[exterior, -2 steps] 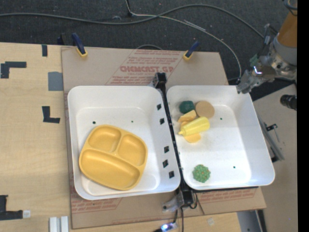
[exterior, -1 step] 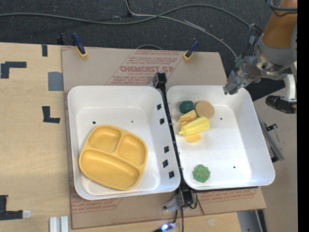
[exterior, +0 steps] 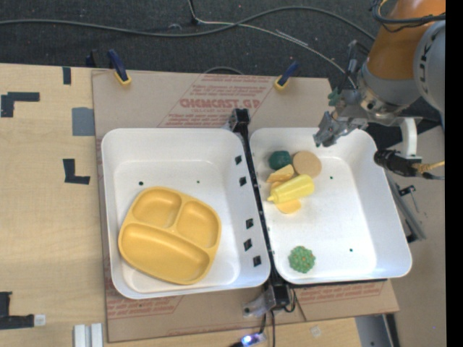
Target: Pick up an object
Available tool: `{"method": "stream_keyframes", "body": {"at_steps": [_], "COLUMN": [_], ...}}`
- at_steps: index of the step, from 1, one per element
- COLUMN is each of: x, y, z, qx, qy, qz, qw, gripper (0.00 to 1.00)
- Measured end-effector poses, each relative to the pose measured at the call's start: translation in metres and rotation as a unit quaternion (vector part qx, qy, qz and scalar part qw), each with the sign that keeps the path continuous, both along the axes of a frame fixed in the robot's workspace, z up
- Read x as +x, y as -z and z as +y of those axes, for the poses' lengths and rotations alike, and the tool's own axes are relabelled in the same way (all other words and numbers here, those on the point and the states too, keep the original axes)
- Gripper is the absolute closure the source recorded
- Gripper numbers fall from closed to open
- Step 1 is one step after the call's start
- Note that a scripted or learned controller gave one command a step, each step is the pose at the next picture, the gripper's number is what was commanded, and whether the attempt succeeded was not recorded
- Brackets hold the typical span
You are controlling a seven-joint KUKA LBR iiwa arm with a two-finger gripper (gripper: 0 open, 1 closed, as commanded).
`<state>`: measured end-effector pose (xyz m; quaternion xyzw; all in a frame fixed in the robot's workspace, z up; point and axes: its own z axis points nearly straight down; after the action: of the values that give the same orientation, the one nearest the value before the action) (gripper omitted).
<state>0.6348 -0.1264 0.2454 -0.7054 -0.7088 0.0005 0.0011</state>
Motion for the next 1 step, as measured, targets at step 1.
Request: {"method": "stream_keyframes", "body": {"at_steps": [1], "x": [-0.0185], "y": [0.0083], "z": [0.0467], "qx": [0.0001], "qy": [0.000], "qz": [0.000], "qw": [1.0000], "gripper": [1.00]}}
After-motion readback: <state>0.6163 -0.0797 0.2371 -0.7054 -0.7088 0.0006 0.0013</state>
